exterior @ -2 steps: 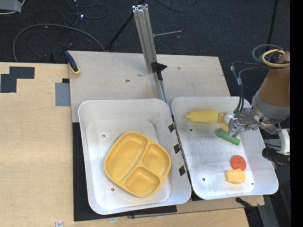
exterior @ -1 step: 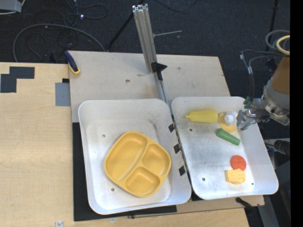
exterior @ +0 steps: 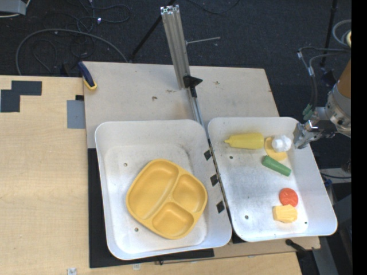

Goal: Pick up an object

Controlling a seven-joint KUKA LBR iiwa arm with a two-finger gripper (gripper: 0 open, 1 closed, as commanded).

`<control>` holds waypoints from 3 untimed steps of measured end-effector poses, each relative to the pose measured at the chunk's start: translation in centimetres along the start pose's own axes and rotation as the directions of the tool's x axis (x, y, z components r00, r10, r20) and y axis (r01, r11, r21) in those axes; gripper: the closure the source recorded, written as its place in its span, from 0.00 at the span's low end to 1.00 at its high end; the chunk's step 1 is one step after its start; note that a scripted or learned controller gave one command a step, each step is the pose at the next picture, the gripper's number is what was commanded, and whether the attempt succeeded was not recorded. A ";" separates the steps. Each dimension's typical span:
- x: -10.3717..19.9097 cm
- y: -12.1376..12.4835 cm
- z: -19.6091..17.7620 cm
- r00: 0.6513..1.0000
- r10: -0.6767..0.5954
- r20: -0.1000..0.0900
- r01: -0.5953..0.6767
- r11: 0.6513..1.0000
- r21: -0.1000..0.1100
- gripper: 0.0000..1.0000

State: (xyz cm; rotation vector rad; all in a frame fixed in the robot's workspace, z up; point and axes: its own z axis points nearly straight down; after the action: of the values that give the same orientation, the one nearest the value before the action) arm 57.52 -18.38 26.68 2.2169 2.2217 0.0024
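A pale wooden bench (exterior: pixel 40 171) is shown against a dark floor strewn with cables, with a metal post (exterior: pixel 176 44) rising behind two shallow white bins. The left bin (exterior: pixel 112 153) is occupied by a yellow divided plate (exterior: pixel 166 198). In the right bin (exterior: pixel 252 193), a yellow bottle (exterior: pixel 245 141) is laid near the far wall, its long axis running left to right. A white ball (exterior: pixel 281 144) is seen just beside it, a green stick (exterior: pixel 276 165) lies aslant nearby, and a red ball (exterior: pixel 288 196) touches a yellow block (exterior: pixel 285 213). The gripper (exterior: pixel 305 132) is held at the bin's right rim; its state cannot be told.
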 end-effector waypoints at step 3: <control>15.4 -0.2 2.9 1.000 -0.002 -0.003 0.002 1.000 0.008 1.00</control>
State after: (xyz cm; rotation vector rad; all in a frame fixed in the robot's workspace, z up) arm 57.26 -2.96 23.81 2.2204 2.2293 -0.0037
